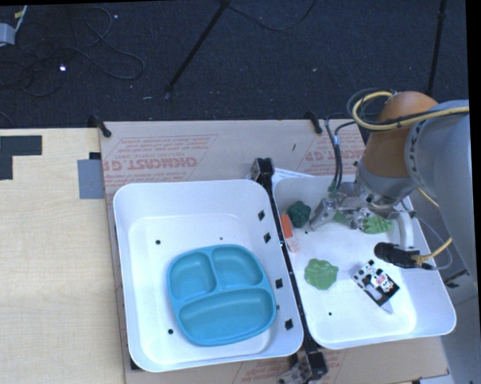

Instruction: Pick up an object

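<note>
My gripper [342, 212] hangs low over the back of the right bin [437, 318], below the grey arm with its orange band [406, 108]. A dark green object [299, 214] lies just left of the gripper. A light green object [377, 223] sits close on its right, partly hidden by the wrist. Further forward lie a light green lumpy piece [321, 273] and a black and white object [377, 282]. A small orange item [287, 227] rests against the bin's left wall.
The left bin [139, 231] holds a blue divided plate [221, 295]. A black divider [276, 241] runs between the bins. Yellow and black cables [402, 256] trail from the arm over the right bin's right side.
</note>
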Controlling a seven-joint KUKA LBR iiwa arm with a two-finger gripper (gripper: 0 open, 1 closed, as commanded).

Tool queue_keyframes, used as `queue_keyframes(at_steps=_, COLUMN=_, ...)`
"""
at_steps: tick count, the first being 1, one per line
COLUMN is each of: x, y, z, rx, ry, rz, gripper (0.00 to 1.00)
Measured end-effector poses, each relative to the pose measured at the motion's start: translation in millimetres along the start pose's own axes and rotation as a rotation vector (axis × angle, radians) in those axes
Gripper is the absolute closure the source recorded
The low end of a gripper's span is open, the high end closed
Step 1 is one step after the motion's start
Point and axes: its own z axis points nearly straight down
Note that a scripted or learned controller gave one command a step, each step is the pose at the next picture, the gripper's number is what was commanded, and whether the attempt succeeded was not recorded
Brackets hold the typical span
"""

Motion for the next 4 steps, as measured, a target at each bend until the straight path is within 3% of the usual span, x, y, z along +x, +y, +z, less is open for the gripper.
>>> queue_keyframes(at_steps=1, x=-1, y=-1, z=-11, rx=0.006, ry=0.000, rz=0.002, gripper=1.00)
queue_keyframes(at_steps=3, x=8, y=2, z=-106, rx=-0.008, ry=-0.001, rz=-0.001, gripper=1.00)
queue_keyframes(at_steps=4, x=7, y=2, z=-121, rx=-0.005, ry=0.000, rz=-0.001, gripper=1.00)
